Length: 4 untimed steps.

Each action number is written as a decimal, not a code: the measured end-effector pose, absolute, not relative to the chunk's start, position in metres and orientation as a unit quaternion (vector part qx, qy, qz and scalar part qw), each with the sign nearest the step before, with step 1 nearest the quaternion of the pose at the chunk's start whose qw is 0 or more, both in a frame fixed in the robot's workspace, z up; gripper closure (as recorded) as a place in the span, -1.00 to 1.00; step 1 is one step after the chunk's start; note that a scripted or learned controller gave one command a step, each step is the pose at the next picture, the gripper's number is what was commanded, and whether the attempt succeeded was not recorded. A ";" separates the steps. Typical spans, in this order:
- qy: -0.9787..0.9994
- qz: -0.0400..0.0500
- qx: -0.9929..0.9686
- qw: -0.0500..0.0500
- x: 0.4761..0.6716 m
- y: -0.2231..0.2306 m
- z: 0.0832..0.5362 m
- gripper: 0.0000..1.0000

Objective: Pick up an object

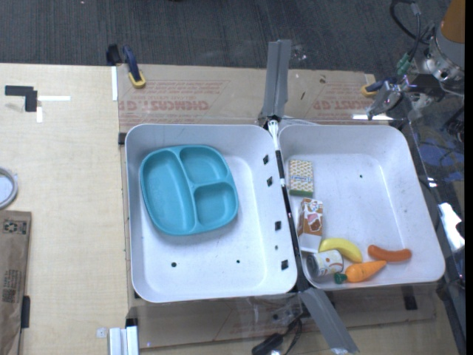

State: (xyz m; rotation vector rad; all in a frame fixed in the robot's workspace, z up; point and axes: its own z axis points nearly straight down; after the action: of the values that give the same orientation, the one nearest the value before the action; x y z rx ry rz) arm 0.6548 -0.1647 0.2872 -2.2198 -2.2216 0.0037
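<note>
Gripper [388,98] is idling beyond the right bin's [384,135] far right corner, can't tell its state. You're needing a descent toward the banana [341,248].

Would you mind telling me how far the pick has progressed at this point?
Nothing looks done yet: the banana, carrot, sausage, can and two small cartons all lie in the right bin. The tool is beyond that bin's far right corner, above the bench. Approach, grasp and lift all remain.
</note>
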 end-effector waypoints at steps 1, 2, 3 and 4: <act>-0.721 0.001 -0.693 -0.001 0.650 -0.146 0.353 -1.00; -0.706 0.001 -0.708 -0.001 0.659 -0.187 0.430 -1.00; -0.795 0.001 -0.607 -0.001 0.660 -0.193 0.433 -1.00; -0.800 0.001 -0.600 0.001 0.641 -0.169 0.300 -1.00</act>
State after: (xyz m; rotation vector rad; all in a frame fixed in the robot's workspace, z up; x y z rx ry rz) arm 0.6410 -0.1691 0.3004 -1.8835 -2.5128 0.0030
